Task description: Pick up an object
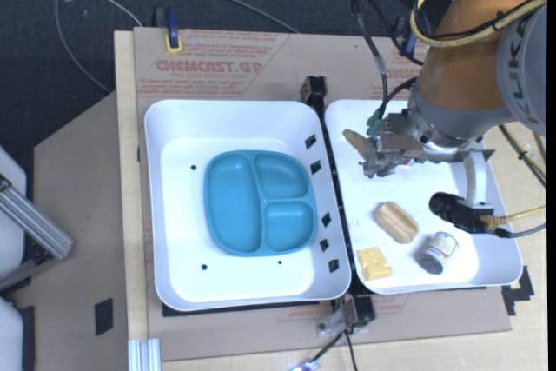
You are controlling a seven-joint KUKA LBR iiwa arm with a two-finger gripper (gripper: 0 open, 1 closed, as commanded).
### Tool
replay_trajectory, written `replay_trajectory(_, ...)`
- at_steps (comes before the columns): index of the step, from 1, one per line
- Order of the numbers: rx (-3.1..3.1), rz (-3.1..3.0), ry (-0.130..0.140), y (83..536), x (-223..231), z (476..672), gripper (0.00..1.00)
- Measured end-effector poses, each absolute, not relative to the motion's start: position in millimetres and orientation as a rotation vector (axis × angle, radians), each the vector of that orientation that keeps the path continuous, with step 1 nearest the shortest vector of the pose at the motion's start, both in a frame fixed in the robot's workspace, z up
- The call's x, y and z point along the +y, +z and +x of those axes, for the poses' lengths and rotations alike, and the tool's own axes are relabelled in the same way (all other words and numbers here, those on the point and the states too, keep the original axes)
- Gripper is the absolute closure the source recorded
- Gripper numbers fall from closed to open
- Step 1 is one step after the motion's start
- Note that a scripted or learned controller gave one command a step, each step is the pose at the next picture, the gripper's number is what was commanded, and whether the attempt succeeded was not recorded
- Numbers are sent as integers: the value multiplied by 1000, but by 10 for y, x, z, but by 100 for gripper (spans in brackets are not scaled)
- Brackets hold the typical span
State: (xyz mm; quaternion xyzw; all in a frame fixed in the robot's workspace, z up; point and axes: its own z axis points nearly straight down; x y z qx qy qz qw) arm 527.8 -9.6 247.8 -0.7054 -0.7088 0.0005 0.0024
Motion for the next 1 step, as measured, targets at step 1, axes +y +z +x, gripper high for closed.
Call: replay_trajectory(1, -2226, -2210, -1, 2505, 511, 5187, 100)
